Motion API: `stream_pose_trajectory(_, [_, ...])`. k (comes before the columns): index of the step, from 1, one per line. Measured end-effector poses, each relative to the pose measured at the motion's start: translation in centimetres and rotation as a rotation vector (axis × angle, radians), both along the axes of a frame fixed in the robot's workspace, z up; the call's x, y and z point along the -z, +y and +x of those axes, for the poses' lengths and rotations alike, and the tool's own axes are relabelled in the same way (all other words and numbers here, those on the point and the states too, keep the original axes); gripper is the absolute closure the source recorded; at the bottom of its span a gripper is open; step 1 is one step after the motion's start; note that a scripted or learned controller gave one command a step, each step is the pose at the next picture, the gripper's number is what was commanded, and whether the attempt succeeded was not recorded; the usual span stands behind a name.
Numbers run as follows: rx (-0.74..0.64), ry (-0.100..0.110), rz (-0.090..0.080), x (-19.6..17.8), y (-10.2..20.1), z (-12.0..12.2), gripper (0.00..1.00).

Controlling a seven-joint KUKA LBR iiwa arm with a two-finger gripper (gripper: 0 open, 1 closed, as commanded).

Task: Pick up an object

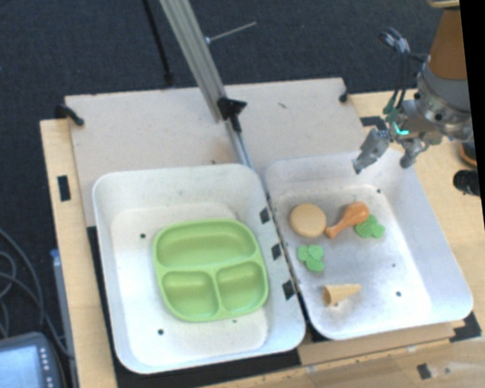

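Note:
The right bin (422,246) holds several small toy foods: a round tan cookie (307,220), an orange drumstick-shaped piece (350,218), a green leafy piece (370,229), a second green piece (311,257) and a tan cone (341,292). My gripper (390,154) hangs over the bin's far right corner, above and to the right of the drumstick. It is open, its two fingers spread wide with nothing between them.
The left bin (122,246) carries a light green divided plate (209,268). A slanted metal pole (201,63) rises from the back edge between the bins. A monitor (16,384) sits off the bench at the lower left.

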State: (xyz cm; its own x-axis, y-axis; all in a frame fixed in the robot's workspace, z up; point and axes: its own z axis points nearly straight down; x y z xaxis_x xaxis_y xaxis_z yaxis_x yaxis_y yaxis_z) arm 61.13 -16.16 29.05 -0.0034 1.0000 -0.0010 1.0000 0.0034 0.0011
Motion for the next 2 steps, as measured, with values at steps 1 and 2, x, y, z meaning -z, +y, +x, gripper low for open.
stream_pose_trajectory(1, [0.004,0.005,-0.001,5.1,-0.9,0.7,0.00])
stream_pose_trajectory(2, [0.005,0.005,-0.001,10.6,-2.0,0.7,0.00])
